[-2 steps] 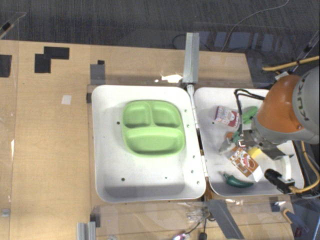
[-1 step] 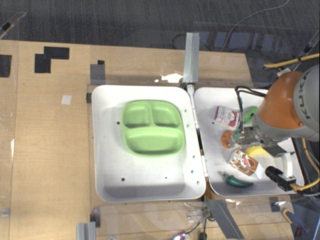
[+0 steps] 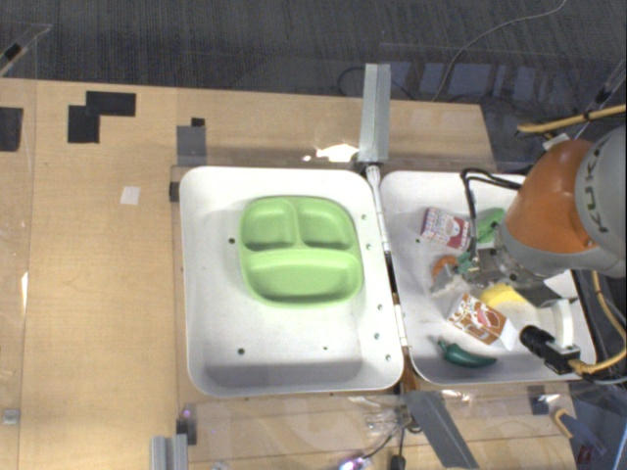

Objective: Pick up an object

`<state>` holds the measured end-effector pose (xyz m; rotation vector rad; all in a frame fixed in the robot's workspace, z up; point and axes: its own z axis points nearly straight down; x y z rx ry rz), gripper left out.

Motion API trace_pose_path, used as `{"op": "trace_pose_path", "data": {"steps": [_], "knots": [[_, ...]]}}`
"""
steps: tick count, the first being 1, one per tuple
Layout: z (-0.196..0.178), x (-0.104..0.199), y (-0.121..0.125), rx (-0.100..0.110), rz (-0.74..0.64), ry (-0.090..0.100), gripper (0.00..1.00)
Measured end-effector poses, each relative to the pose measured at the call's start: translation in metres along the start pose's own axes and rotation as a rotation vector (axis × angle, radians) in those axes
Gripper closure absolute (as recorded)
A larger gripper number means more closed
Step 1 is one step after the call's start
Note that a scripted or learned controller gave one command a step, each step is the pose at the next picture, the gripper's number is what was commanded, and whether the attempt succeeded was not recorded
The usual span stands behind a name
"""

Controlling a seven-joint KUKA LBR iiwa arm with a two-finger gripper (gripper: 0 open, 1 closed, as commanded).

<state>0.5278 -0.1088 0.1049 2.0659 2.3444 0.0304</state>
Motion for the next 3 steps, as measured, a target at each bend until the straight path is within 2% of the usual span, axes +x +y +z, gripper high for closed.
{"op": "trace_pose_path", "data": {"steps": [1, 2, 3], "knots": [[0.014, 0.005, 0.052, 0.008, 0.046, -0.004, 0.0], [0.002, 0.008, 0.055, 0.001, 0.039, -0.003, 1.0], [-0.1, 0.083, 0.083, 0.02, -0.058, 0.0, 1.0]]}}
